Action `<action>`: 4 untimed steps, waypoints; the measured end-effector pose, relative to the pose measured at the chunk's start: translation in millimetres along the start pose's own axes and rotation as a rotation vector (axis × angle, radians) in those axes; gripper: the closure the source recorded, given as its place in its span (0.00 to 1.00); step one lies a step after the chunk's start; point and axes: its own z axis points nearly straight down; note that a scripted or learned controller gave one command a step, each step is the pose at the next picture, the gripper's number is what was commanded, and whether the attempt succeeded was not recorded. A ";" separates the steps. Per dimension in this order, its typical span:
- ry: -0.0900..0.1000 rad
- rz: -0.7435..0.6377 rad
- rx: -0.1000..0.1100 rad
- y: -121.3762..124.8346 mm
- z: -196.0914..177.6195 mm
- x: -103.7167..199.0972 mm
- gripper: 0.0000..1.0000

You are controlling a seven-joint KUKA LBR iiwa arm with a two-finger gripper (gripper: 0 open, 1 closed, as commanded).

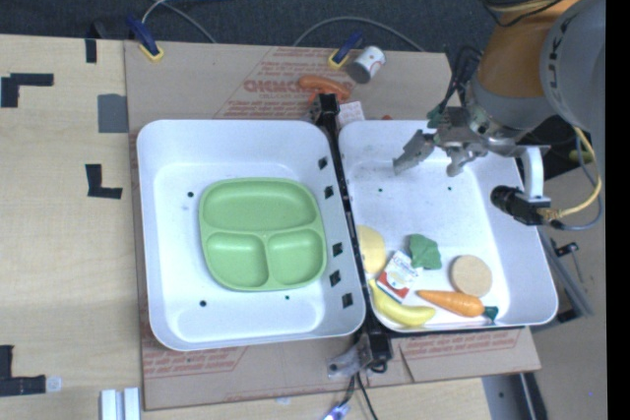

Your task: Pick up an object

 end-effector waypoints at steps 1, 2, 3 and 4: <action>0.000 0.001 -0.002 -73.1 112.5 -13.8 0.00; -0.001 0.000 -0.006 -46.8 112.0 -43.5 0.00; -0.002 0.002 -0.005 -108.1 112.4 -30.6 0.00; -0.004 0.002 -0.007 -107.6 102.3 -31.4 1.00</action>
